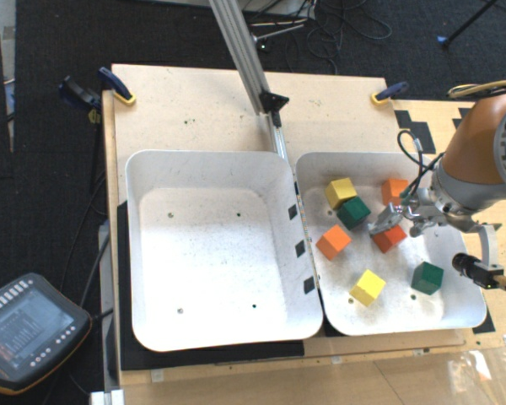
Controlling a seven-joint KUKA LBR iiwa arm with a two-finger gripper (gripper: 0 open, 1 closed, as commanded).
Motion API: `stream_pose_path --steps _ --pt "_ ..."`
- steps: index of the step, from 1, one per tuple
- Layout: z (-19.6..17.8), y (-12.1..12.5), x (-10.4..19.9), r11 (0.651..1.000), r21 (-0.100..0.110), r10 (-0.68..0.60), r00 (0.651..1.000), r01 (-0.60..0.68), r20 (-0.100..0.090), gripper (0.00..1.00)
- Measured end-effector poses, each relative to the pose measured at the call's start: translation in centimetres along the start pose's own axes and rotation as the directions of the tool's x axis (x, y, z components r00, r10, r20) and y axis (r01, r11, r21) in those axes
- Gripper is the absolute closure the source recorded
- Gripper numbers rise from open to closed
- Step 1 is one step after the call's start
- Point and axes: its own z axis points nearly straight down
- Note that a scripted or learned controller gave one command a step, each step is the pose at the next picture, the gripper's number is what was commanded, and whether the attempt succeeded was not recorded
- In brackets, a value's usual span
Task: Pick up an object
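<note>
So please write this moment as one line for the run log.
arm: over right bin | gripper: low, at red-orange cube | grasp: unconfirmed | other cubes: loose in right bin | left bin: no cubes

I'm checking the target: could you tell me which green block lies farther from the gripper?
The green block near the right bin's lower right corner; the other green block touches a yellow one.

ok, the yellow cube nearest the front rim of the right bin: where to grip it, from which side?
Probably straight down from above, fingers closing on two opposite vertical faces of the yellow cube. It sits apart from the other blocks, turned at an angle to the right bin walls, so rotate the gripper to match its faces. The free floor around it should leave the fingers room.
</note>
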Motion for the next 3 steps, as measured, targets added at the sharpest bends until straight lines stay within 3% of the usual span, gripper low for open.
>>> stream_pose_path --steps 1,2,3 --pt "2.4 0.0 0.1 1.000 -0.002 -0.001 1.000 0.001 0.000 0.00" --pt "1.3 0.1 0.0 1.000 -0.006 -0.001 1.000 0.001 0.001 1.00" --pt "-5.0 0.5 0.3 1.000 -0.011 -0.004 1.000 0.004 0.003 1.00"
